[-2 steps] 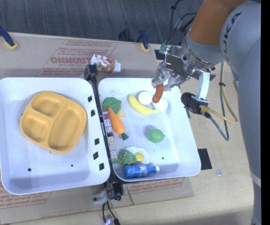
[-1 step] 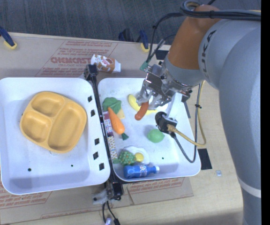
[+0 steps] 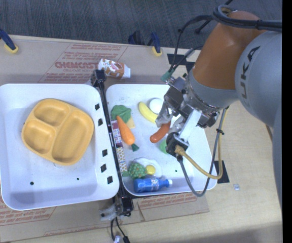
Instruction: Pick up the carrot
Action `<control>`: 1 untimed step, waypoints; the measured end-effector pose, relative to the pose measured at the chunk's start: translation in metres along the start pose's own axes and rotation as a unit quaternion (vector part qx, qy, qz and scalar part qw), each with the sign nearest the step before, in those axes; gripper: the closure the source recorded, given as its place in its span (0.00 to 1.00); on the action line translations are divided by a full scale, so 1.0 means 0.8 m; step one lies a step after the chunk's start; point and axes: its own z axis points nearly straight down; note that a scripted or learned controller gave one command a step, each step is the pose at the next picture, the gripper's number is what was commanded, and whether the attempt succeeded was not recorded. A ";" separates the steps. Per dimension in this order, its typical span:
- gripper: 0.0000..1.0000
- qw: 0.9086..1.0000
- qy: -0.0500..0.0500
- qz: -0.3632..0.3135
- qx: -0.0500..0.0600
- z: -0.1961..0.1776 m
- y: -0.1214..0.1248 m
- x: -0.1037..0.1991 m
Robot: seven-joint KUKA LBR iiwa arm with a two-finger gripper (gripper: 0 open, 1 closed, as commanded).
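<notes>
Carrot (image 3: 126,131) lies in the right bin (image 3: 205,173), close to that bin's left wall, beside the divider between the two bins. Its long axis runs at a slant, the orange body going from upper left down to lower right, where the green top sits. My hand (image 3: 170,127) hangs over the middle of the same bin, so the carrot is off to the camera's left of it, near but not under it. Directly below my hand is a different thing, an orange-red sausage (image 3: 159,133), and I cannot tell how far my hand is open or whether it has hold of anything. I judge the coming move needs a shift leftward and a turn of the wrist to close across the carrot's slanted body.

The right bin also holds a banana (image 3: 147,112), a leafy green (image 3: 120,112) just above the carrot, a fried egg (image 3: 148,165), a broccoli floret (image 3: 136,170) and a blue bottle (image 3: 150,185) along the near wall. The left bin (image 3: 14,186) holds a yellow divided plate (image 3: 58,131). A small carton (image 3: 113,69) lies on the surface beyond the bins.
</notes>
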 end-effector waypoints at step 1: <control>1.00 0.999 -0.001 0.047 0.001 0.014 -0.033 0.006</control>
